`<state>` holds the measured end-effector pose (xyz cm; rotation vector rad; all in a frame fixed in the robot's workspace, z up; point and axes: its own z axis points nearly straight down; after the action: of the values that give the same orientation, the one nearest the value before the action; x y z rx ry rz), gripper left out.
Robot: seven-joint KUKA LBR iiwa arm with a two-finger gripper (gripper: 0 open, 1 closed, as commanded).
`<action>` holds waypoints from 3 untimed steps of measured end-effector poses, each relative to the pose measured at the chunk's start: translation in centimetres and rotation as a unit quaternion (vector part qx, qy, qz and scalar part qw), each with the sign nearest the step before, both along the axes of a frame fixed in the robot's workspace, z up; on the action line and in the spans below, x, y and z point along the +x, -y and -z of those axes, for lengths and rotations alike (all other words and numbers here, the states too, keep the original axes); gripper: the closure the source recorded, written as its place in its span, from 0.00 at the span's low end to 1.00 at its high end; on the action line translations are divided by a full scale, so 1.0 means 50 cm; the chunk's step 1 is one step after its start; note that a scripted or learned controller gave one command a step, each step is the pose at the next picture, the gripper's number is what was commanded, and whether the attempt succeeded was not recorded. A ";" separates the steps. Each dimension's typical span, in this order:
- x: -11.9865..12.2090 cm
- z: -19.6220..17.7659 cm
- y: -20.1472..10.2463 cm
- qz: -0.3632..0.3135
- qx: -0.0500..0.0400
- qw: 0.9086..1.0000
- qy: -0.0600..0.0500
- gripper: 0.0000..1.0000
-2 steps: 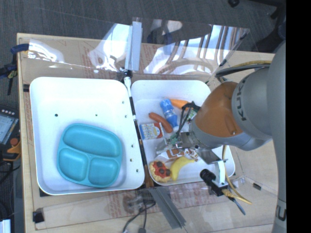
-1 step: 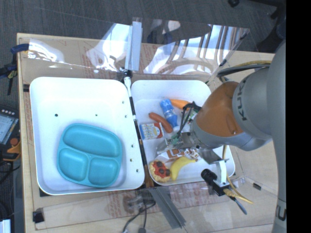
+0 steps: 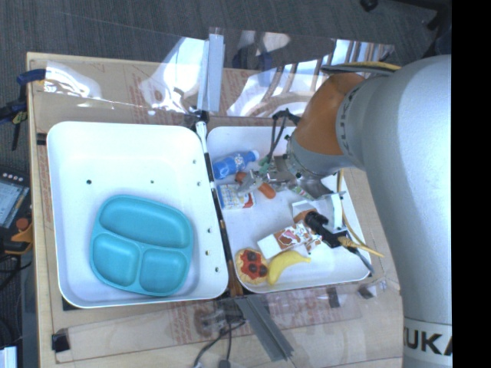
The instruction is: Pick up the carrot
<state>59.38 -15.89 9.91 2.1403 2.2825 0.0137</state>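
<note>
Metal tool beside stubby orange carrot.

Left shallow white bin: my view has the teal three-compartment plastic tray in its near half. Right shallow white bin: my claw over its far-left part, small orange carrot just below; yellow plastic banana at near edge, round pizza toy left of it.

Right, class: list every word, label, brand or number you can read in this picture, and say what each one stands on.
"KUKA", cut off at the picture's edge: on the grey arm near the bottom right.
Blue bottle in the right bin: its label is too blurred to read.
Small packet below the bottle: print too small to read.
Carton by the banana: print too small to read.
</note>
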 end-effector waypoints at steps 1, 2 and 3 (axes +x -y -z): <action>0.126 0.015 -0.079 -0.004 0.001 1.000 -0.009 0.00; -0.092 0.015 -0.077 -0.053 0.001 0.999 -0.009 0.00; -0.233 0.011 -0.073 -0.097 -0.003 0.995 -0.006 0.00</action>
<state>47.71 -12.25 9.36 1.9134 2.4832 -0.0030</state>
